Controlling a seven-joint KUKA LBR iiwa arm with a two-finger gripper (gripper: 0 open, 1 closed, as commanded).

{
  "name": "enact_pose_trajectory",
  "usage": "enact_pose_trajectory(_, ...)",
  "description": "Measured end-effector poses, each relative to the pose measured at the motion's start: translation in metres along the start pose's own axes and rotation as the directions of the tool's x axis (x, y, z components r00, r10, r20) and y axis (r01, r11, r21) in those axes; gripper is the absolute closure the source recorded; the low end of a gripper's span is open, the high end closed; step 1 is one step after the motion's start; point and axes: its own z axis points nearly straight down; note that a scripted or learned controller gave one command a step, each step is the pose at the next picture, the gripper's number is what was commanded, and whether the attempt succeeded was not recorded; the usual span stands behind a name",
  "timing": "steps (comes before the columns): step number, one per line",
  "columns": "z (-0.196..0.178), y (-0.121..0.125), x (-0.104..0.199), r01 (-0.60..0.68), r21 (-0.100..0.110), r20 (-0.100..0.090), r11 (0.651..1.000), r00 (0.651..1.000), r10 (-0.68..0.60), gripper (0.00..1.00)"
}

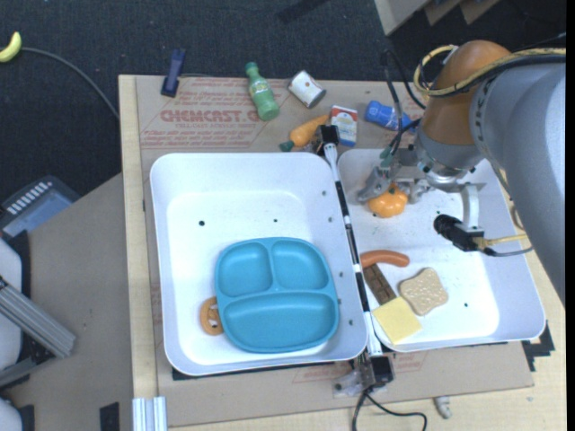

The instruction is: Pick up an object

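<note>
Orange toy fruit (pixel 389 206) sits at the far left of the right bin (pixel 503 326), under the gripper (pixel 393 187); you can't tell the claw's opening or whether it grips. Near to far in that bin: cheese slice (pixel 396 320), bread slice (pixel 423 291), hot dog (pixel 384 259). Left bin (pixel 180 196) holds a blue divided plate (pixel 275 294), with a pretzel (pixel 211 317) touching it. Fruit looks round, axis unclear. Cardboard bench top (pixel 216 115).

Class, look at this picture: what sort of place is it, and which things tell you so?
Probably a robotics lab test bench: a robot arm reaches over two white bins, with toy food such as a hot dog and loose cables.
</note>
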Motion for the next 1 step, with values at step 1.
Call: enact_pose_trajectory(1,-0.0100,0.0004,0.0002,0.001,-0.002,0.001,1.000,1.000,-0.001,1.00)
